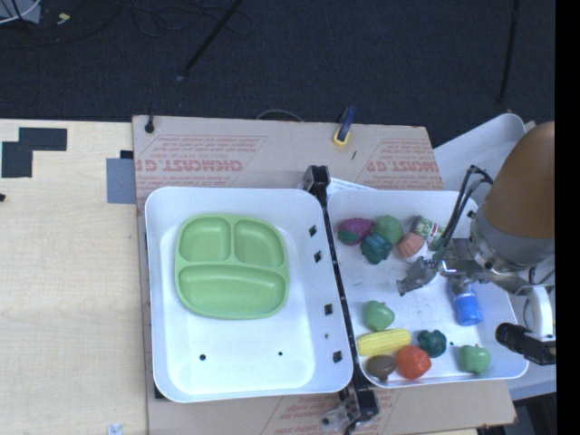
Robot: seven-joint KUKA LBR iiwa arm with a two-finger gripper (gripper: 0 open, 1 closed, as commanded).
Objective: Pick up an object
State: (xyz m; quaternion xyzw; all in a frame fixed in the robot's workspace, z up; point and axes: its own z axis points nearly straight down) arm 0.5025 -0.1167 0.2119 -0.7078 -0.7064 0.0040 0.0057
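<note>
I'm over the right bin (pixel 426 381), gripper (pixel 414 282) low in its upper middle, grey fingers pointing left toward bare bin floor. Can't tell how far apart the fingers are from this angle, and nothing visibly sits between them, so I'm counting myself as holding nothing. Candidates all live in this bin: purple piece (pixel 354 230), dark teal piece (pixel 375 247) and a green round one (pixel 390 227) clustered at the top, touching each other; a pinkish-orange one (pixel 412 245) just beside my fingers; blue cylinder (pixel 467 307) under my wrist; green pepper-like piece (pixel 379 315) standing alone mid-bin; corn cob (pixel 383 341), brown lump (pixel 381 366), red tomato (pixel 413 362), dark green piece (pixel 432 342) packed along the near edge; green apple (pixel 474 359) near the corner. All look like smooth, hard moulded plastic toy food, mostly rounded, so slippery under a pinch. My pick would be the lone green pepper: clear space around it. Centre over it, straddle the widest part, descend fully before closing. Avoid the top cluster, neighbours would block a finger. Left bin (pixel 168 333) holds a light green divided plate (pixel 232 267), glossy, not relevant.
</note>
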